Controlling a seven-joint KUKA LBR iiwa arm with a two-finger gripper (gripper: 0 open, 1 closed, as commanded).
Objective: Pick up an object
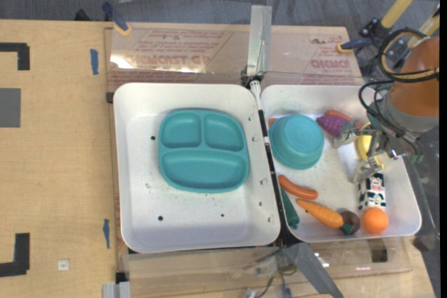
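In the right bin [412,220] lie a teal bowl [298,141], a purple grape bunch [332,124], a yellow toy [363,146], a black-and-white cow figure [374,192], an orange ball [376,221], a carrot [322,213] and a thin orange sausage [298,187]. My gripper [369,165] hangs low over the bin's right side, just above the cow figure and right beside the yellow toy. The arm's orange band [422,73] sits above it and hides part of the bin's far right corner.
The left bin [133,220] holds a teal divided plate [203,150]. A dark green piece [289,211] lies by the divider between the bins. A brown round piece [349,221] touches the carrot's tip. Black cables [380,98] loop near the wrist.
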